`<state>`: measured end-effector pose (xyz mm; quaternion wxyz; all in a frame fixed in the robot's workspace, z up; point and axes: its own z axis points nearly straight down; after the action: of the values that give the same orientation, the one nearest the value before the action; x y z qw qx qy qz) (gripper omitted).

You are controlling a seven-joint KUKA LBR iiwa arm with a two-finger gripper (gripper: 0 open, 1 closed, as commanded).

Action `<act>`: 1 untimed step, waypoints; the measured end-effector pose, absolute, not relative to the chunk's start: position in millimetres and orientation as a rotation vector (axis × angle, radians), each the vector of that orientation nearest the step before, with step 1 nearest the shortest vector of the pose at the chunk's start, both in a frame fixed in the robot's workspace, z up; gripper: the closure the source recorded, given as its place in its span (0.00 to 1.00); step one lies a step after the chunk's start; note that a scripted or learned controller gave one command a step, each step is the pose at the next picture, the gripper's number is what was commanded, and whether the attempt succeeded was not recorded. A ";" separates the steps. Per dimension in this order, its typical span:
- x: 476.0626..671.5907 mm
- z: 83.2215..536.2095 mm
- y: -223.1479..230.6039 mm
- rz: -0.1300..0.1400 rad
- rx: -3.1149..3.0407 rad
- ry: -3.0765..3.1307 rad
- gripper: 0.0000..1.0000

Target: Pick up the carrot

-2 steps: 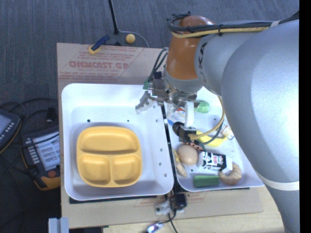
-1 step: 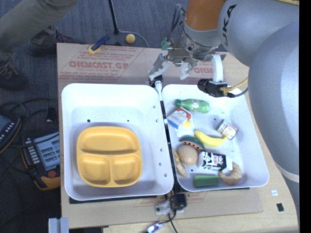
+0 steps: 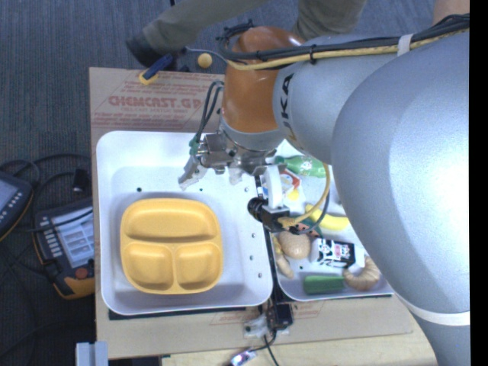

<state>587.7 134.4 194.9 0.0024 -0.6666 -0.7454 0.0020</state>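
**Desk:** What have you got on the camera view?

**Me:** I'm looking down on both bins. The arm comes in from the right and covers most of that side, with its orange band sitting above the far edge of the bins. Below the band, the gripper hangs over the far right part of the left bin, close to the wall it shares with the right bin.

**Desk:** Released or clenched?

**Me:** I cannot tell. The wrist hardware and cables crowd that spot. I see nothing gripped in it.

**Desk:** And the carrot?

**Me:** I can't pick it out for sure. The right bin holds a small heap, partly under the arm. There is a banana, a black-and-white box, a tan lump, a green piece at the near edge and a knobbly beige thing just beside it. Something green and white lies at the far end. None of these reads clearly to me as a carrot.

**Desk:** Left bin?

**Me:** A yellow tray with three compartments lies flat in its near half, apart from the gripper.

**Desk:** Anything around the bench?

**Me:** Both bins rest on a printed cardboard sheet. A handheld controller lies on the floor to the left, and someone's leg crosses the top of the picture.
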 end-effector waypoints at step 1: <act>575.4 94.9 150.8 -0.001 -2.023 -2.405 0.00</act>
<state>575.4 150.8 94.9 -0.0005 -0.6438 -0.7652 -0.0002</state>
